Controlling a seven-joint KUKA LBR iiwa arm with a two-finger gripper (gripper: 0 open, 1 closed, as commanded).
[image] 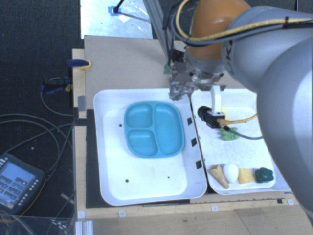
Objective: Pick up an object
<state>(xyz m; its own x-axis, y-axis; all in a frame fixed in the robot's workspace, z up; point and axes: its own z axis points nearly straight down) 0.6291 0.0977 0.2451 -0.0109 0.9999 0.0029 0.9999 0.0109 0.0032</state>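
We look down on a brown bench (pixel 122 62) over dark carpet, a teach pendant (pixel 17 182) at lower left. The left bin (pixel 146 180) bears a blue divided plate (pixel 154 129), awkwardly broad to pinch, we judge. At upper centre the gripper (pixel 180 94) hangs above the seam between the bins; whether it is spread or pressed together we cannot tell. Handier pickings lie in the right bin (pixel 239 102): a green scrap (pixel 228 134), then a cone (pixel 218 175), egg (pixel 231 172), yellow block (pixel 246 176) and dark green lump (pixel 264 175) along its lower edge.
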